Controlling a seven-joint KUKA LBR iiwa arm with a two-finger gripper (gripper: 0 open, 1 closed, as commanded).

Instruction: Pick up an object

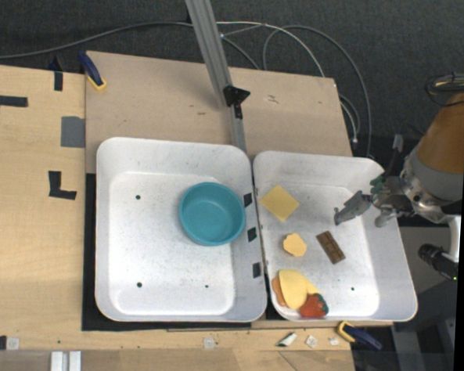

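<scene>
The claw hovers at the frame's right over the right bin, fingers apart, holding nothing, near the brown bar.

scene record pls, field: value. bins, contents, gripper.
left bin: teal bowl, upright, near the right wall
right bin: yellow square block, small yellow piece, brown bar, yellow and red items piled at the near-left corner
gripper: over the right bin's right part, above and right of the brown bar, nothing seen between its fingers
task state: no object picked up yet
</scene>
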